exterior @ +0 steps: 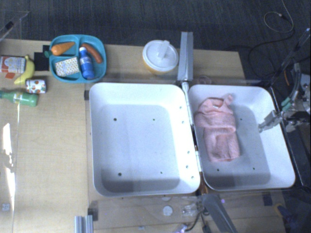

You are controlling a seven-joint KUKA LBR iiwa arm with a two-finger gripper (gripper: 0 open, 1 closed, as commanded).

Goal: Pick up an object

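1. Pink towel point(218, 128) lies crumpled in the right bin point(279, 176), toward its left wall.
2. It looks soft, light and floppy, so it should sag when lifted.
3. Best pinch, I'd judge: the bunched fold near its top end.
4. Gripper point(268, 122) hovers over the bin's right side, well apart from the towel; whether it's open or closed, I cannot tell.

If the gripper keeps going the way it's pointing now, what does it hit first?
The gripper at the right bin's right side points left, toward the pink towel. Going straight on, it would likely meet the towel first, or the bin floor if angled downward; depth is unclear from this one view.
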